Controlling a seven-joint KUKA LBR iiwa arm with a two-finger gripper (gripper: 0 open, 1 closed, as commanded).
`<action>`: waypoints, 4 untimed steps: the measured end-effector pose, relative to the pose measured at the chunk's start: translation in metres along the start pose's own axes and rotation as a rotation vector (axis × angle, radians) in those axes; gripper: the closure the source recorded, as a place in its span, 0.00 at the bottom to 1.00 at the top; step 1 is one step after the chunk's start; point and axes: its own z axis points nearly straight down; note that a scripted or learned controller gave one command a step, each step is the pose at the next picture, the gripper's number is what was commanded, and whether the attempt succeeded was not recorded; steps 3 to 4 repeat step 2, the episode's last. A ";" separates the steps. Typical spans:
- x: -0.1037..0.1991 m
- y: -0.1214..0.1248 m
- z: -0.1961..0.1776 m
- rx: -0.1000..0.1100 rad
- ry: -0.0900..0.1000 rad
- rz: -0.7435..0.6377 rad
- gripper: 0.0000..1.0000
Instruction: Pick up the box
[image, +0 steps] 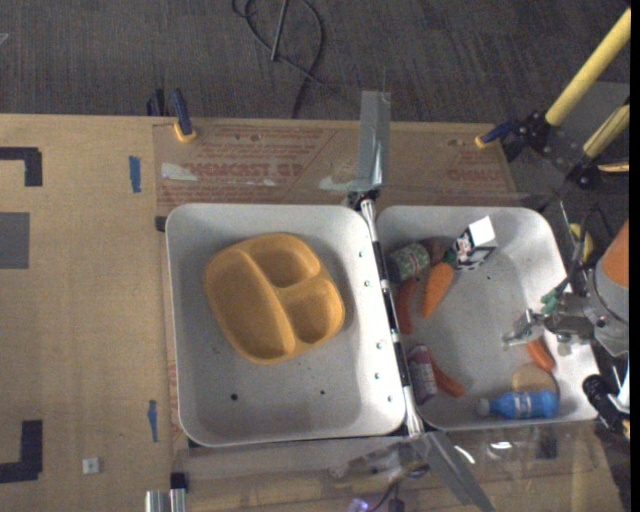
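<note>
Box (477, 242) lying tipped at the far edge of the right bin (520, 222), just beside a carrot (436, 288) and a can (408, 262). Gripper (548, 328) hovering near the bin's right wall, well apart from it. Jaws too blurry, cannot tell. Probably lining up before reaching over.

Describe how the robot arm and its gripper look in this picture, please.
At the right edge an orange band marks the arm, with grey casing below it. The gripper is bare silvery metal with small teal-green accents. A black part sits lower, near the corner.
</note>
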 end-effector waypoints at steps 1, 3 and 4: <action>-0.002 0.001 -0.033 -0.004 -0.002 0.044 0.00; 0.054 -0.007 0.014 -0.001 0.000 -0.045 0.00; 0.054 -0.007 0.014 -0.001 0.000 -0.045 0.00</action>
